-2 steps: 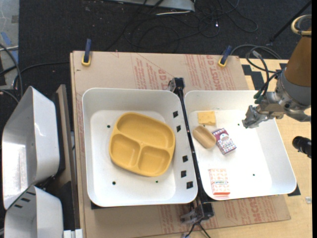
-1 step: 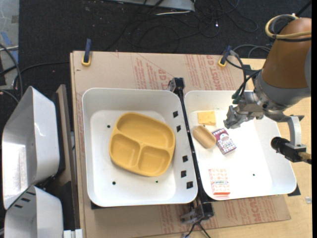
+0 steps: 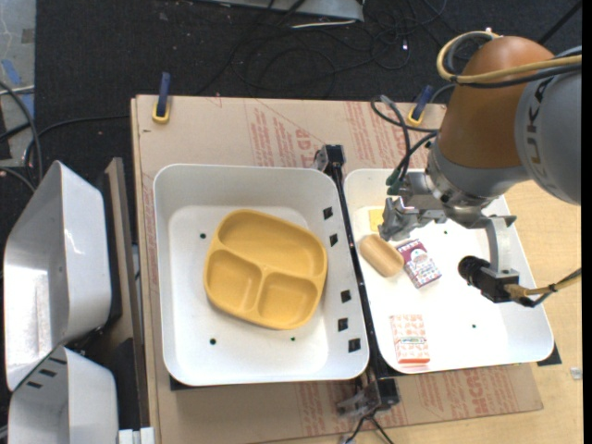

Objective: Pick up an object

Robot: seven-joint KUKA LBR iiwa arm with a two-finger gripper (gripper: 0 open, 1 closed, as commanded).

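Note:
In the right bin (image 3: pixel 481 354), a tan bun-shaped object (image 3: pixel 380 254) lies near the left wall. A small purple and white box (image 3: pixel 419 264) sits just to its right. A flat yellow piece (image 3: pixel 374 218) rests behind the bun, partly under the gripper. A flat white packet with red print (image 3: pixel 410 339) lies near the front edge. My gripper (image 3: pixel 400 220) hangs low over the bin's back left part, just above and behind the bun and the box. The wrist hides its tips.
The left bin (image 3: pixel 180 340) holds a yellow divided plate (image 3: pixel 265 268). The grey and orange arm (image 3: pixel 499 109) covers the back of the right bin. A black part on a grey bracket (image 3: pixel 485 277) with a cable juts over the bin's right side.

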